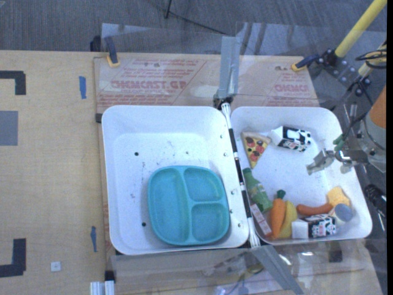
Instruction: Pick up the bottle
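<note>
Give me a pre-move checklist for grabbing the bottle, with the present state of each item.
1. Bottle located: the green bottle lies in the right bin, along its left wall. Ok.
2. Gripper position: the gripper hangs over the bin's right side, well apart from the bottle. Not ok.
3. Gripper free of load: nothing seen between its fingers. Ok.
4. Room around the bottle: the carrot lies close by its lower end, and the bin wall crowds its left side. Not ok.
5. Path across: the pizza slice and open bin floor lie between, nothing tall. Ok.
6. Bottle's grip width: cannot tell.
</note>
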`<act>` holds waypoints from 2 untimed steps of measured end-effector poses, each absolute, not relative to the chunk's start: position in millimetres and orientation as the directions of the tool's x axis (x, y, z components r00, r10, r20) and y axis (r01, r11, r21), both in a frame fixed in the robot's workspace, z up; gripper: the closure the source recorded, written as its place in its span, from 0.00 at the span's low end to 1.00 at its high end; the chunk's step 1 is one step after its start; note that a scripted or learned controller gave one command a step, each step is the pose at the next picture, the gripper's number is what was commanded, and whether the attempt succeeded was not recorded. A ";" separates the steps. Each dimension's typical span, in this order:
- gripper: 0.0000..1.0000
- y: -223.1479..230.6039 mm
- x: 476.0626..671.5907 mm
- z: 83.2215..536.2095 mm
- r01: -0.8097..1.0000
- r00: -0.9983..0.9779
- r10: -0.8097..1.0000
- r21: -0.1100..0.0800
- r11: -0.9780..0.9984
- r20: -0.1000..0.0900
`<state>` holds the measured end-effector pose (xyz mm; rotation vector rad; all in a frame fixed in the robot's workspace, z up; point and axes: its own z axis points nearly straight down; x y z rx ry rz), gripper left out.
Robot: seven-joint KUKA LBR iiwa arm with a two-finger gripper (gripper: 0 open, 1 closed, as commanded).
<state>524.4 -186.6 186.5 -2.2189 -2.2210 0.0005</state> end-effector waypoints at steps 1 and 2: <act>0.00 -161.8 512.9 266.1 0.946 0.323 0.946 0.001 -0.323 -0.001; 0.00 -196.9 493.9 210.3 0.802 0.598 0.802 -0.005 -0.598 -0.001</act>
